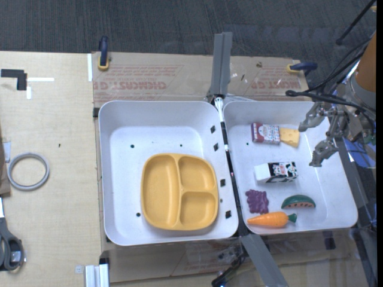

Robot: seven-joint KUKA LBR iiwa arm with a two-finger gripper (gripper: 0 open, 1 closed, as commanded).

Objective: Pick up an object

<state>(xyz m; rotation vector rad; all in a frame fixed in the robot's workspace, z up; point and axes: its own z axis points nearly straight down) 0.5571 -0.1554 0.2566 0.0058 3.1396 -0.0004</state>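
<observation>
We judge the pick barely begun: nothing is lifted yet. Our two-finger metal gripper (pixel 317 139) hangs above the right edge of the right shallow white bin (pixel 341 217), fingers apart with nothing between them. All candidates lie on that bin's floor: a red-and-white carton (pixel 265 133) touching a yellow cheese wedge (pixel 290 137), a black-and-white milk box (pixel 276 171), purple grapes (pixel 258 201), a watermelon slice (pixel 298 202) and an orange carrot (pixel 271 220). The left white bin (pixel 119 130) holds a yellow divided plate (pixel 179 191). Descent, closing and lifting remain
</observation>
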